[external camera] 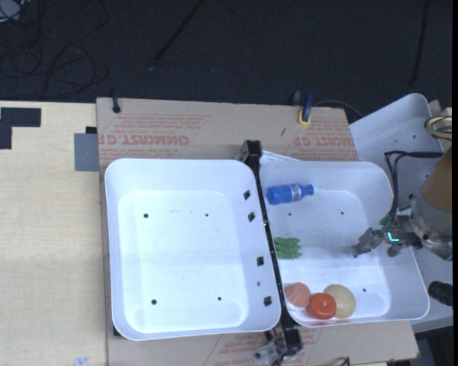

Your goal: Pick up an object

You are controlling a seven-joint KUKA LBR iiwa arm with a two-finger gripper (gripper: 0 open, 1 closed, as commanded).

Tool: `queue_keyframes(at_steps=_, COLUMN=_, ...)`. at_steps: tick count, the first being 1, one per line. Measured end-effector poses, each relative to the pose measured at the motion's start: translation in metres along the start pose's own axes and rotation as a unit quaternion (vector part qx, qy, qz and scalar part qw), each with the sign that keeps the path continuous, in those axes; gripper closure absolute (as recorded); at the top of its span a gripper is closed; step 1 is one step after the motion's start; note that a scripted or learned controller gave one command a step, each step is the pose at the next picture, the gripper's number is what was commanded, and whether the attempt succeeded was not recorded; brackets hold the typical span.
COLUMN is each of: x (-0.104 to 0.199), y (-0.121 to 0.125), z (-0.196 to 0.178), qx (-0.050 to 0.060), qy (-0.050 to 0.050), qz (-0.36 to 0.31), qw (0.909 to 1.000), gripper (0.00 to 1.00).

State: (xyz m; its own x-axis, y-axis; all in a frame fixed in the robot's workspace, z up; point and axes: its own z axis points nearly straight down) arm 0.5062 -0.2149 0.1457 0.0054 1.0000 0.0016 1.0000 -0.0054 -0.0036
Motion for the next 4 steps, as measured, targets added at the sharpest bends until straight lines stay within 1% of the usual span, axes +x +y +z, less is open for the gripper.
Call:
queue_keyframes(at_steps=1, x=-0.0008, y=-0.0002, z=-0.0099, qx=0.000, qy=0.000, qz=0.001, qw=1.0000, gripper=1.00)
queue_keyframes(at_steps=2, x=-0.0007, y=-0.0003, z=-0.0094, qx=0.001, qy=0.000, qz=0.001, qw=1.0000, gripper=0.00)
queue_keyframes(at_steps=3, x=-0.0008, y=-0.0003, z=-0.0094, qx=0.001, qy=0.000, qz=0.001, qw=1.0000, gripper=0.00)
queue_keyframes(at_steps=4, x=-0.0016, y=-0.0004, z=-0.0193, qx=0.001, qy=0.001, qz=0.002, qw=1.0000, gripper=1.00)
